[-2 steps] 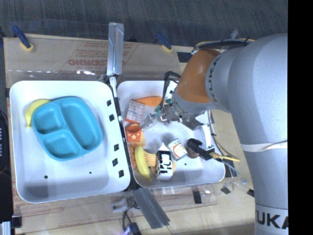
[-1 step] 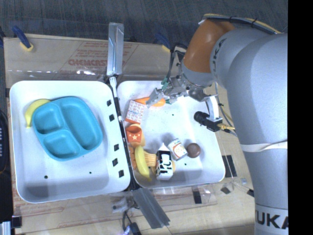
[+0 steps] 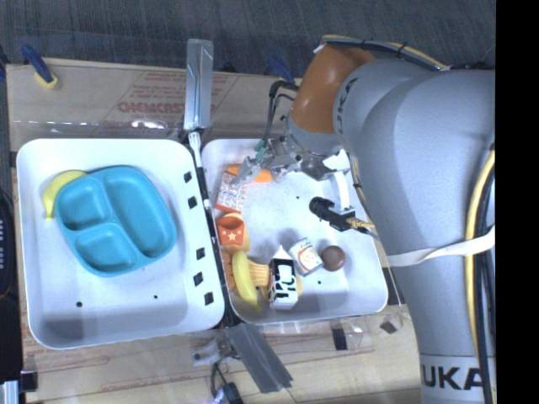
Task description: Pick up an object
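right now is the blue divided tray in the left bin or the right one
In the left bin: the blue divided tray lies flat inside its walls.

We list two bins: left bin holds a divided tray, a curved item tucked at its 10 o'clock. Right bin: banana at 7 o'clock, carton beside it, ball at 4 o'clock, cup at 9 o'clock.

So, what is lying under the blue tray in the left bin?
A yellow object sticks out from under the blue tray at its upper-left edge, in the left bin. The rest of it is covered.
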`<state>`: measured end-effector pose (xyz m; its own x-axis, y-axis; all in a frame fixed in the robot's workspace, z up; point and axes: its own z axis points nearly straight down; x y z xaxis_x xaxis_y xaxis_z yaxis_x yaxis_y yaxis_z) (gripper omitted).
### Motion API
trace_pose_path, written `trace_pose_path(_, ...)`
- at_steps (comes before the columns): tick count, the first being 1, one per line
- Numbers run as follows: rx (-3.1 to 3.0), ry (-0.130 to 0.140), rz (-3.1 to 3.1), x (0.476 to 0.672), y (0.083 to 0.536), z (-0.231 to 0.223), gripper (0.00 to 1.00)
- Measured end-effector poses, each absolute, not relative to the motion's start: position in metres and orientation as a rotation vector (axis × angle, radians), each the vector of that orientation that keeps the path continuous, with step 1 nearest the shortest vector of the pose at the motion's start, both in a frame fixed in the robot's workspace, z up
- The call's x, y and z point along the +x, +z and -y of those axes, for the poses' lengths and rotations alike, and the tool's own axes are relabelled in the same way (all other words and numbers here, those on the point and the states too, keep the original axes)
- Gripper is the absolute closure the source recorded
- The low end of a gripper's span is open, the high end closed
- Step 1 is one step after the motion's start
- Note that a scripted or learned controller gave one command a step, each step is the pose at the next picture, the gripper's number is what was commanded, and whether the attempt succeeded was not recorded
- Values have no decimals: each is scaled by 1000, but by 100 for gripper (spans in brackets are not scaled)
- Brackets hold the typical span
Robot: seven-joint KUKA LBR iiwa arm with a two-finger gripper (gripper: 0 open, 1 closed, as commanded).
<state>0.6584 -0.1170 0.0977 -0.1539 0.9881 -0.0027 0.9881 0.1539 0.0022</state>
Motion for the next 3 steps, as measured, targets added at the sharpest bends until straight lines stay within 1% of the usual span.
trace_pose_path(1, 2113, 9, -2318, 512, 98, 128, 0)
trace_pose_path(2, 2005, 18, -2394, 484, 99, 128, 0)
trace_pose_path(3, 1999, 18, -2403, 485, 109, 128, 100)
